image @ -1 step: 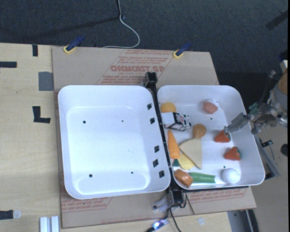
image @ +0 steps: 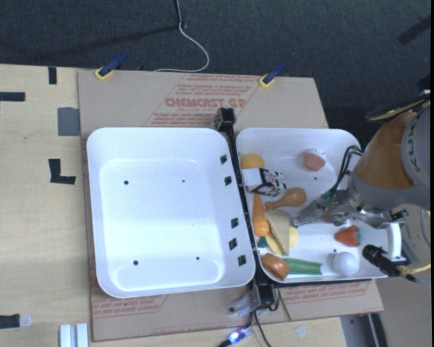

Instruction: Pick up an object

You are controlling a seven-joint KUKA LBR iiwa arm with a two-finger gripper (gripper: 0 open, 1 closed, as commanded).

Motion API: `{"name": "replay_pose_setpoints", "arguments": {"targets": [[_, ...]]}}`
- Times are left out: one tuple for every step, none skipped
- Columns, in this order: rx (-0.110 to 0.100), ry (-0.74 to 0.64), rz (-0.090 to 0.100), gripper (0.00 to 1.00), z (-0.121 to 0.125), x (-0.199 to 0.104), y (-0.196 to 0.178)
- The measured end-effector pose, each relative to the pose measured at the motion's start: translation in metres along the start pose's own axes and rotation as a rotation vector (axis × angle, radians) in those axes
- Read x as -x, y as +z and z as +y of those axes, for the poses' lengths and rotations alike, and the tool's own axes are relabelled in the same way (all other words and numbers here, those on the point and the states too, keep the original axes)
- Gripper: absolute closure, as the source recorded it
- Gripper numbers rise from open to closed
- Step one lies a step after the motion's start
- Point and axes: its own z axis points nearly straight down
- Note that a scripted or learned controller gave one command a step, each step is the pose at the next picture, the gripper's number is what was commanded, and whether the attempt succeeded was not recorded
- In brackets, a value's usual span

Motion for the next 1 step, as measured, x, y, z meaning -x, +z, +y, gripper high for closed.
{"name": "replay_pose_setpoints", "arguments": {"targets": [[0.006,-0.003,0.000,0.00,0.0595,-0.0269,-0.0058]]}}
